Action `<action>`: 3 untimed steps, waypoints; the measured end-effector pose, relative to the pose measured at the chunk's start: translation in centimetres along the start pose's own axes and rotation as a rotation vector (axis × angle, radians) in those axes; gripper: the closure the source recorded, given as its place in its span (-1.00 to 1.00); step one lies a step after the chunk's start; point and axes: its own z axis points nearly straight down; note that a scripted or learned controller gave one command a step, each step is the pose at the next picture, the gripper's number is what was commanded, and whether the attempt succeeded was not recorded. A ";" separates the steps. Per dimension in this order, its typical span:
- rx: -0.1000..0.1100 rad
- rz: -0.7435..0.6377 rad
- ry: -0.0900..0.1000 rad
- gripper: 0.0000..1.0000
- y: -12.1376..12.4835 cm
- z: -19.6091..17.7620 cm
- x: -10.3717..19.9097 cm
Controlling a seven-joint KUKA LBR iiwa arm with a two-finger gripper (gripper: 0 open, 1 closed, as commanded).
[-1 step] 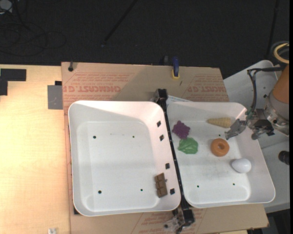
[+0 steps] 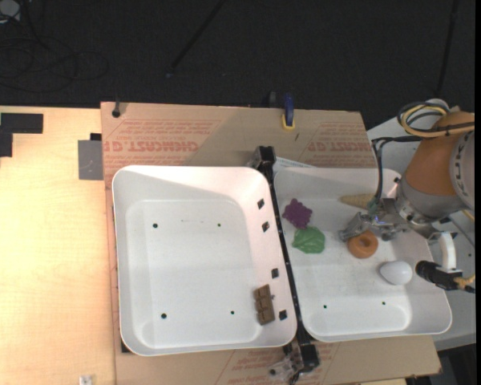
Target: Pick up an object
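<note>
- The gripper (image 2: 367, 228) hangs low in the right bin (image 2: 361, 319); whether its fingers are released or clenched cannot be told.
- An orange ball (image 2: 362, 245) lies just below them.
- A green lump (image 2: 309, 240) sits left; a white egg (image 2: 396, 273) lower right.

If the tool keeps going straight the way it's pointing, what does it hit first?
The tool points leftward, low over the right bin. The orange ball sits right beside it, slightly below its line. Straight on, it would probably meet the green lump first, though depth is hard to judge.
</note>
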 end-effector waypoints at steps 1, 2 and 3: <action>-0.001 0.000 0.000 1.00 0.0 -1.7 -0.1; -0.003 0.007 0.001 1.00 -7.4 -0.6 -0.1; -0.001 0.010 0.002 1.00 -7.2 -1.7 -0.3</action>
